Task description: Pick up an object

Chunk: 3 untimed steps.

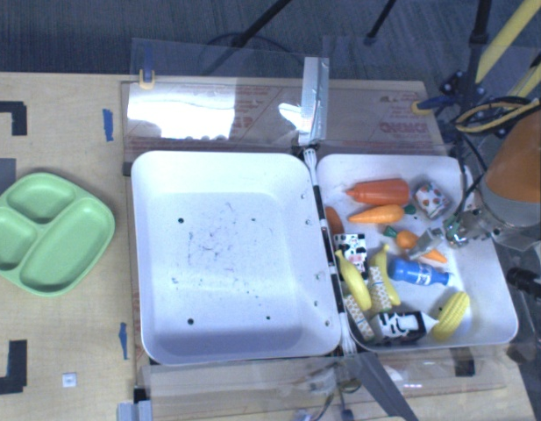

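- In the right bin (pixel 502 310), near its right wall and about halfway along it, the gripper (pixel 454 232) hung low over the toys; the grey arm (pixel 516 182) with its orange band came in over that wall.
- Whether the jaws were wide or narrow I could not tell, because the metal parts were small and blurred, and nothing was seen between them.
- To my judgement the step in hand was the approach: no object was lifted yet, and the left bin (pixel 226 244) carried no toys.
- The nearest thing was a small orange piece (pixel 409 238), just beside the gripper toward the bin's middle; its axis was too small to read.
- A blue bottle (pixel 418 275) lay just below it, its long axis running roughly from the left wall to the right wall, a little tilted.
- Two carrots (pixel 380 202) lay near the far wall, also lengthwise left to right.
- The next move would call for lowering over one object and closing across its short side.
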Motion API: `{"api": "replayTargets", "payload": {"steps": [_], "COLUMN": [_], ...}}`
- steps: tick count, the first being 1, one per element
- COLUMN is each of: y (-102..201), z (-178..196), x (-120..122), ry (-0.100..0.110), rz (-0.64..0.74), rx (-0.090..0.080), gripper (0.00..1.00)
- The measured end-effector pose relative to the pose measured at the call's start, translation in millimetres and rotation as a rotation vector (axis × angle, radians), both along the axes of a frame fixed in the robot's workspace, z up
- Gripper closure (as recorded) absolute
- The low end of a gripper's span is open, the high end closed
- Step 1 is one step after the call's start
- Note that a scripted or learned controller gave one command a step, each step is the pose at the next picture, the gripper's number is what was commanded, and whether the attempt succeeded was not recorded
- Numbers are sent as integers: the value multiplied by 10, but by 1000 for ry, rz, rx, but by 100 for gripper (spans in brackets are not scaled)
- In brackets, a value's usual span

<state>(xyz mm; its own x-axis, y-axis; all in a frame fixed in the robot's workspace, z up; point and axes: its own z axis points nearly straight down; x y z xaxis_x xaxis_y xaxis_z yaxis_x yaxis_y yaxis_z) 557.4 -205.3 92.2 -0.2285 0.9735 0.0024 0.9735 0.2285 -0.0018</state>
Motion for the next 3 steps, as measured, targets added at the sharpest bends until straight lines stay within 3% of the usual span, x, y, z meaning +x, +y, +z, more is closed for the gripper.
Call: {"api": "replayTargets", "payload": {"steps": [1,2,3], "y": [-15,723,645], "z": [65,1075,921], "x": [2,258,534], "ry": [2,0,0], "rz": [-5,119,-106], "rx": [2,-1,-3], "gripper": [100,100,100]}}
